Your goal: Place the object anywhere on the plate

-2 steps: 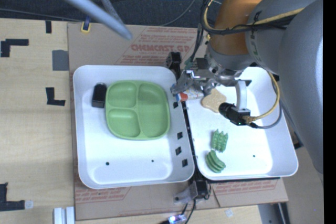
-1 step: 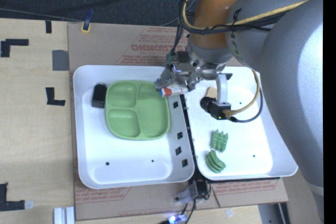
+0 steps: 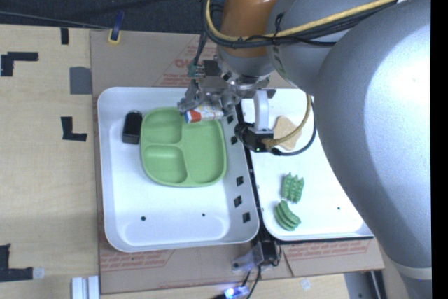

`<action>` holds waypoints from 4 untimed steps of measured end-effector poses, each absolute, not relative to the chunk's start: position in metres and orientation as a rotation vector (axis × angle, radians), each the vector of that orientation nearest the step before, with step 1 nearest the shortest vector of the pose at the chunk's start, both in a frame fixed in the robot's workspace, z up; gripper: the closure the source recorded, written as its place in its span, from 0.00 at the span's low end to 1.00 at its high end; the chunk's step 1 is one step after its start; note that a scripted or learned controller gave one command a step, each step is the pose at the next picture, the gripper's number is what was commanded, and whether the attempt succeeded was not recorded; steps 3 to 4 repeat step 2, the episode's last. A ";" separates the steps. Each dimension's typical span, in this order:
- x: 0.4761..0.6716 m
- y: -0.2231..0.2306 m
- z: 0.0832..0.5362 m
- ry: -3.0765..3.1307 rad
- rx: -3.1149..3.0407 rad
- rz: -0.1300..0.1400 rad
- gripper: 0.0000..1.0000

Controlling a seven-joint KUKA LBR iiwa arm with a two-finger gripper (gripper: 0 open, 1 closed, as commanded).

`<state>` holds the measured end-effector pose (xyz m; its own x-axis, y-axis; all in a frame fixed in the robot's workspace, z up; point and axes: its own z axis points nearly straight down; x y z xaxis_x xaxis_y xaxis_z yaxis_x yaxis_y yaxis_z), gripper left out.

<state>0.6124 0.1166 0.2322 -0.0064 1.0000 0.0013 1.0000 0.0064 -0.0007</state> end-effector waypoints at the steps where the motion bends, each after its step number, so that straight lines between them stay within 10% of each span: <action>1: 0.614 0.176 0.236 -2.227 -2.213 0.000 1.00; 2: 0.614 0.172 0.236 -2.225 -2.217 0.003 0.00; 4: 0.614 0.172 0.236 -2.225 -2.217 0.003 0.00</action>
